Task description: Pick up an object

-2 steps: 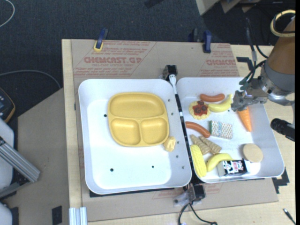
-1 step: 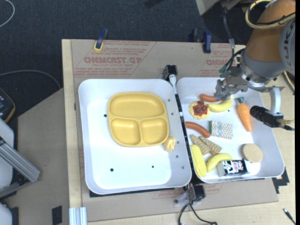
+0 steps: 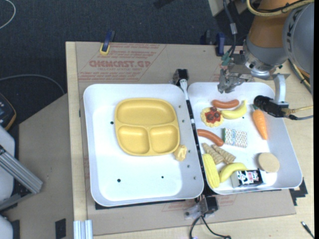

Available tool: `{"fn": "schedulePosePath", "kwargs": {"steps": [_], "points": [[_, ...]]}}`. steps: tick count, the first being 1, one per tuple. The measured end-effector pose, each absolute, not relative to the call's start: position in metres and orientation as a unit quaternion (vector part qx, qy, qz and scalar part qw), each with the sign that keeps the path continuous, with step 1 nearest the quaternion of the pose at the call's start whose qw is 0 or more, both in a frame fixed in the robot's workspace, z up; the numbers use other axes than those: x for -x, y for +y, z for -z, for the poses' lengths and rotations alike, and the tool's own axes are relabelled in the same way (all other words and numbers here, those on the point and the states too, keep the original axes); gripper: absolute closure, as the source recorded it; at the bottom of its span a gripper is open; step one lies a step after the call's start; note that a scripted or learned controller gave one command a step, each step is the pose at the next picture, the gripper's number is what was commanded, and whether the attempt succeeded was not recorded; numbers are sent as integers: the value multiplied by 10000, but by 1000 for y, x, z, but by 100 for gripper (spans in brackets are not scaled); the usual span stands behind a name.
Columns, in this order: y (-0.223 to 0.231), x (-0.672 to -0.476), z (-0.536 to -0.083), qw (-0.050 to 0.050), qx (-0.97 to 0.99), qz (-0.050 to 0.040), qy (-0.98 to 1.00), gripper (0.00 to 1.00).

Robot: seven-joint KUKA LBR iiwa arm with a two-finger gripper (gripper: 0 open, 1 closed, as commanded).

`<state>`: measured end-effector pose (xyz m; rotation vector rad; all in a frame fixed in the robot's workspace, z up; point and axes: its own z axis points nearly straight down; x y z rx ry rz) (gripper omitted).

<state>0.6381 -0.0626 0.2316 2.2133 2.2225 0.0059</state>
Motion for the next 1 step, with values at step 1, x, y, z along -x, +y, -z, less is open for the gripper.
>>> {"fn": "schedulePosePath", "kwargs": {"steps": [1], "points": [[-52, -646, -222, 18, -7067, -7, 7076, 100]]}}
